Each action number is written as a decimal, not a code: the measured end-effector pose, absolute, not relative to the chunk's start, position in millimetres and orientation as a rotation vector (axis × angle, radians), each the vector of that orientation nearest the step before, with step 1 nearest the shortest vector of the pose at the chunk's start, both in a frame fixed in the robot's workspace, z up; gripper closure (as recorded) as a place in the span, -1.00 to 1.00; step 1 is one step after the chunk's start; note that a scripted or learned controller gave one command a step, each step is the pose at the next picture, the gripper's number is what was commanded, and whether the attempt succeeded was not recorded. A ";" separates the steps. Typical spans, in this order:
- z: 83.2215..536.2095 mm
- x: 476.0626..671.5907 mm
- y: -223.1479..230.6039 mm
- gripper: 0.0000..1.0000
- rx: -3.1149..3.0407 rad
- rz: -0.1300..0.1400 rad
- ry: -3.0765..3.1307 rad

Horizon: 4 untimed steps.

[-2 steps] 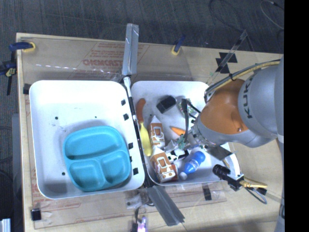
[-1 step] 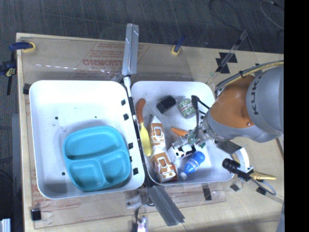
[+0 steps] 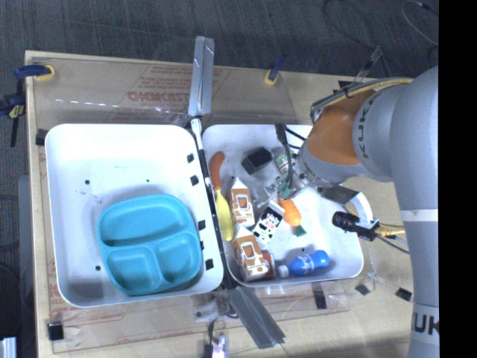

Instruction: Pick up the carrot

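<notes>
**Robot arm reaches into a cluttered bin, its claw low beside a small carrot**

A pale wooden bench (image 3: 89, 73) carries two shallow white bins side by side, so things can be sorted from one to the other. A large grey robot arm (image 3: 406, 125) with an orange band enters from the right and bends down over the right bin (image 3: 346, 263), because that is where the loose items lie.

The left bin (image 3: 74, 155) holds one big thing: a blue divided tray (image 3: 151, 242), lying flat toward the near side.

The right bin is crowded. From larger to smaller: a yellow banana (image 3: 223, 213) lies lengthwise against the wall shared with the left bin; two orange and white cartons (image 3: 251, 256) sit near it; a blue bottle (image 3: 308, 262) lies on its side at the near edge; a dark block (image 3: 258, 159) sits toward the far end; a black and white spotted piece (image 3: 267, 226) rests in the middle.

The carrot (image 3: 291, 212), small and orange with a green tip, lies near the middle of the right bin, tilted. The claw (image 3: 287, 189) hangs just beside its upper end, seemingly lined up to grasp. Whether the claw is spread or pressed together cannot be told; the wrist hides it, and the carrot does not look lifted.
</notes>
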<state>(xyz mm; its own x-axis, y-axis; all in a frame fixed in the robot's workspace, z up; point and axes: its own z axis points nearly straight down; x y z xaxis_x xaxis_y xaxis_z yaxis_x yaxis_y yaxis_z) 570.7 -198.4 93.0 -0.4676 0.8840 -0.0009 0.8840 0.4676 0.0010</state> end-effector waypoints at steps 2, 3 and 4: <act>106.5 523.1 -211.2 -1.00 1.542 0.017 2.684; 243.6 485.0 -211.4 -1.00 1.534 -0.001 2.739; 195.2 552.4 -210.0 -1.00 1.550 -0.002 2.734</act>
<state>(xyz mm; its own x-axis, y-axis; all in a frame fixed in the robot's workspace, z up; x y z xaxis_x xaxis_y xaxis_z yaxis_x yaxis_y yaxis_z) 552.4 -210.0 195.2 -0.5134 0.8582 0.0002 0.8582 0.5134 -0.0016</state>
